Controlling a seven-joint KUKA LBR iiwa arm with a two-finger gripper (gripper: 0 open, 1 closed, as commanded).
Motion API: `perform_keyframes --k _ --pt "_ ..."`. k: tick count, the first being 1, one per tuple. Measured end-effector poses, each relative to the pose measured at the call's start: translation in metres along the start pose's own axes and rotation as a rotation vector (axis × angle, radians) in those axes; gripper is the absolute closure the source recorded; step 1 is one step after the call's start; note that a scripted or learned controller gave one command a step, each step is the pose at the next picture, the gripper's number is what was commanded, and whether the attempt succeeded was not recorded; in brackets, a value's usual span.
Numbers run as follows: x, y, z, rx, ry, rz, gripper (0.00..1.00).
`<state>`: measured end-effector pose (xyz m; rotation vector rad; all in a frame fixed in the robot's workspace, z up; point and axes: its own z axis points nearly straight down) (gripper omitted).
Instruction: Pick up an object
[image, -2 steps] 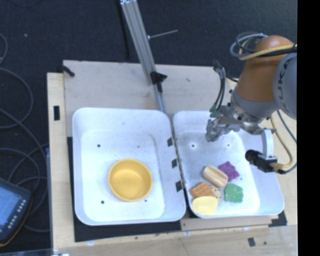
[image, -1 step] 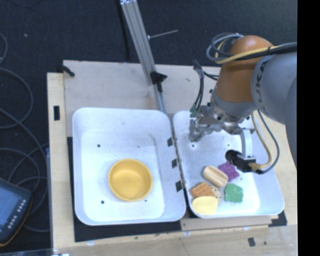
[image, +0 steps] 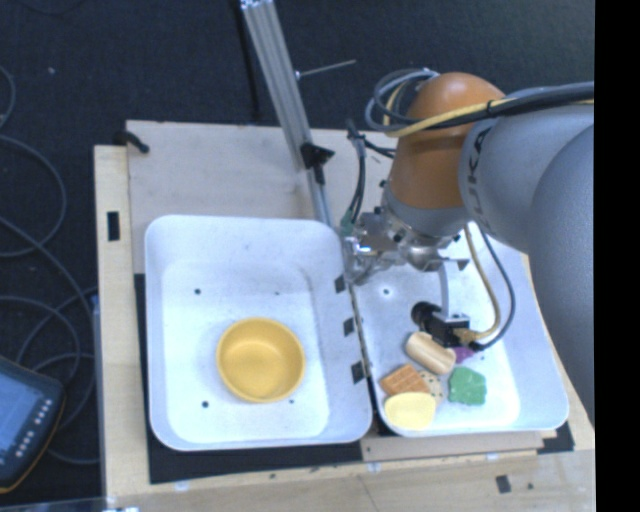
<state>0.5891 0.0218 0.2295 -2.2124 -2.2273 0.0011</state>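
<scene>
The gripper hangs over the far left corner of the right bin, just beside the wall where the two bins meet. The wrist above hides its tip, so I cannot tell how far open it is. Nothing can be seen in its hold.

The closest things to pick lie toward the bin's near edge from the gripper and slightly off to its arm side, with bare white floor in between. First comes a tan roll. Its long axis runs at a slant, the end nearer the gripper pointing back toward the dividing wall. Beyond it, crowded together, are a waffle piece touching the roll, a pale yellow disc against the waffle piece, and a green lump just beside the roll's far end.

A yellow bowl sits upright in the left bin, across the dividing wall and farther from the gripper than the roll.

The roll looks like the readiest target, since its side facing the gripper is open floor. A grasp would probably have to close across its short width, and its neighbours leave little room beyond it. The floor is flat and smooth, so a glancing touch may send the roll sliding or rolling.
</scene>
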Motion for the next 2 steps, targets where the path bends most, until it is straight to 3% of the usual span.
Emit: perform_keyframes --k 1,2 --pt "0.0521 -0.002 -0.0155 -0.004 0.001 -0.003 1.0" --pt "0.0489 -0.0021 -0.0146 -0.002 0.001 0.003 0.0"
